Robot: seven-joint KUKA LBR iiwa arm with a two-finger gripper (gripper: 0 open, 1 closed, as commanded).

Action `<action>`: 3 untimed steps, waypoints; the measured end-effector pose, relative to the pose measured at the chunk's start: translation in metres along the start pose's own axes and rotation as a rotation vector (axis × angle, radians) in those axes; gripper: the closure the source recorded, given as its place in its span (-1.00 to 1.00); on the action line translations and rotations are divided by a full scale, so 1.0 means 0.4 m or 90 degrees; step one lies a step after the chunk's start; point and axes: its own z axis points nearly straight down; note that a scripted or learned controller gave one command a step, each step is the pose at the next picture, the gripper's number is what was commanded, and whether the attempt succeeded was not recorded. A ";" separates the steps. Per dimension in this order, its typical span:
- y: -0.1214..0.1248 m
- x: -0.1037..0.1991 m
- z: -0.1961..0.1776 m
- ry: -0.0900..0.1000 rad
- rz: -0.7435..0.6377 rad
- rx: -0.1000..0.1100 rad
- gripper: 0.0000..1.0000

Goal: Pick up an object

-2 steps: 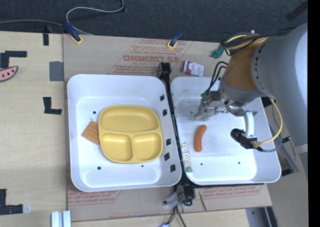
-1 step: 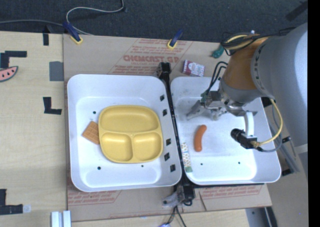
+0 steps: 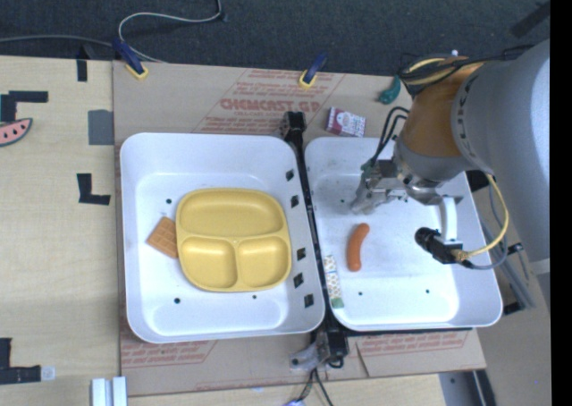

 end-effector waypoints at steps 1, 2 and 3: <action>0.000 0.000 0.000 0.000 0.000 0.000 -1.00; 0.000 0.001 -0.023 0.000 -0.001 0.001 1.00; 0.000 0.001 -0.023 0.000 -0.001 0.001 -1.00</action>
